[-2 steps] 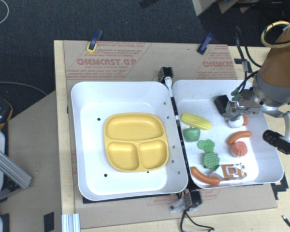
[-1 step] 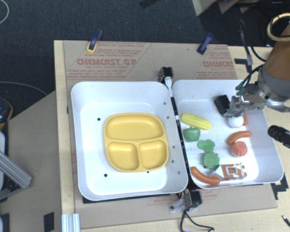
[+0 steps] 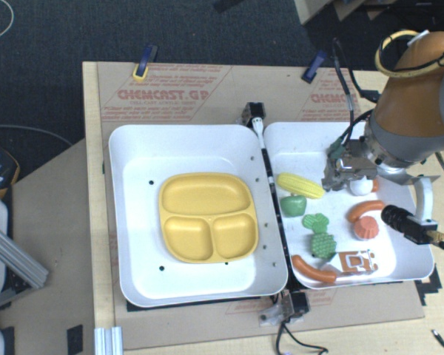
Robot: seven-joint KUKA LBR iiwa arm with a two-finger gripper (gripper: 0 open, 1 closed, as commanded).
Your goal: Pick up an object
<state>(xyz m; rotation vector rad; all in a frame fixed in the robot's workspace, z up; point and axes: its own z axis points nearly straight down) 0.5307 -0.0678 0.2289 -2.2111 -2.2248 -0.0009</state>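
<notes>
The right white bin (image 3: 407, 268) holds several toy foods. A yellow corn cob (image 3: 300, 186) lies at its left, with a green piece (image 3: 292, 205) just below it. Further down are a green broccoli (image 3: 316, 222), a dark green knobbly piece (image 3: 323, 245) and an orange sausage (image 3: 313, 271). At the right lie another orange sausage (image 3: 365, 210), a red piece (image 3: 367, 229), a white egg (image 3: 362, 186) and an orange-and-white flat piece (image 3: 355, 262). My gripper (image 3: 339, 173) hangs low over the bin's upper middle, between the corn's right end and the egg.
The left white bin (image 3: 133, 198) holds a yellow divided tray (image 3: 207, 217). The arm's grey body with its orange band (image 3: 414, 87) covers the right bin's upper right corner. A black part (image 3: 407, 224) juts out over the bin's right edge. Clamps sit on the board's far edge.
</notes>
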